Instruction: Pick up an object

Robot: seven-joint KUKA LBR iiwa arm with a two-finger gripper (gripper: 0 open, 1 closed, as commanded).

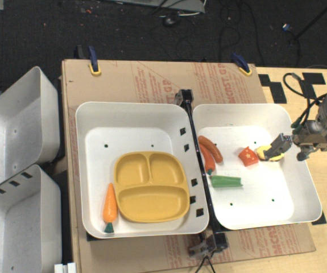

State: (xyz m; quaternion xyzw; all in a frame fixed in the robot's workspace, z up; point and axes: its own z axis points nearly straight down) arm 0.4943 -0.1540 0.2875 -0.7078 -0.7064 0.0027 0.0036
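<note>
Cardboard is lying under two white bins, and the right bin (299,209) is serving as landmark. Near its right wall the gripper (278,147) is reaching in, seemingly closing on a yellow piece (265,152), though a firm hold is unclear. Just left of that piece a red block (248,156) is sitting.

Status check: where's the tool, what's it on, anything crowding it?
Tool low in right bin, at yellow piece; grip unconfirmed. Red block touching that piece, on its left. Sausages, green piece apart.
</note>
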